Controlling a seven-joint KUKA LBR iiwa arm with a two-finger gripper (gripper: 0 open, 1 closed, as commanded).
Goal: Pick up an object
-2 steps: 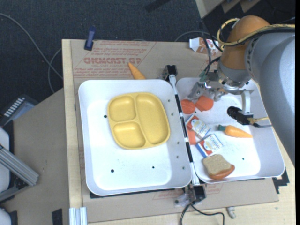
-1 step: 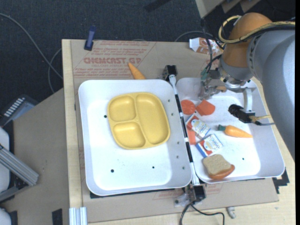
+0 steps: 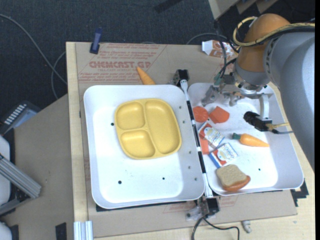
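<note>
My end effector [image 3: 223, 93] sits low over the far end of the right bin [image 3: 285, 169], just above two orange-red pieces [image 3: 210, 115]; I cannot tell from here whether it grips anything. Nearer in that bin I see a toy carrot [image 3: 253, 140], a few small packets [image 3: 218, 143] and a slice of bread [image 3: 231, 175]. In the left bin [image 3: 100, 149] lies a yellow divided tray [image 3: 147, 127].

dark carpet floor [image 3: 40, 19], wooden bench [image 3: 80, 129], loose cables [image 3: 47, 64]
</note>
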